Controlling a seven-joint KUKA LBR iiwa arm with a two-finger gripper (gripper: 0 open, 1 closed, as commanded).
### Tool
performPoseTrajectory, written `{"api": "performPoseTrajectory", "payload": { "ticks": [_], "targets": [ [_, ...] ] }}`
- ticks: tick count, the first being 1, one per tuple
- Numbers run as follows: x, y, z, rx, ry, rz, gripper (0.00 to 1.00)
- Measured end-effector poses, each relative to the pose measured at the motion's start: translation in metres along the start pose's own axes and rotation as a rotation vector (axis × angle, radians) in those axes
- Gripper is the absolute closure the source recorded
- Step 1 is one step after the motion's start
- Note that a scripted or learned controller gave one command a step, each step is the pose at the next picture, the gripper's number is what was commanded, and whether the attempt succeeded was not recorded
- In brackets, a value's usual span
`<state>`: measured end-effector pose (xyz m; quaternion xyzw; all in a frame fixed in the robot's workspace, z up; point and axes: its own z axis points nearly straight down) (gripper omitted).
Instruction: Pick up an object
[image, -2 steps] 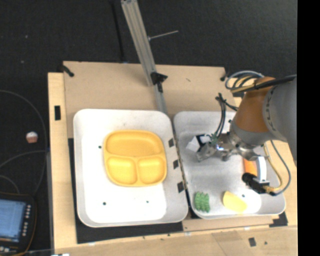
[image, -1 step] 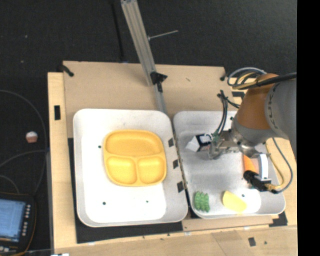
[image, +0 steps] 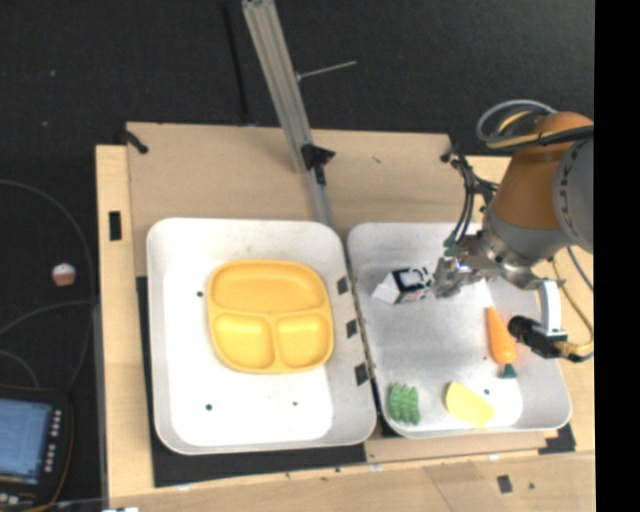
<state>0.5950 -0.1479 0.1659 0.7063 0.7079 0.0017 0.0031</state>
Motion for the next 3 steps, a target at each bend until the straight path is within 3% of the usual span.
{"api": "performPoseTrajectory", "payload": {
  "ticks": [1, 2, 3],
  "targets": [
    [-0.001, 0.002, -0.048, 0.0, 0.0, 0.0, 1.0],
    [0.047, -0.023, -0.058, 0.005, 0.003, -0.004, 1.0],
    [0.089, -0.032, -0.067, 0.005, 0.004, -0.005, 1.0]
  ]
}}
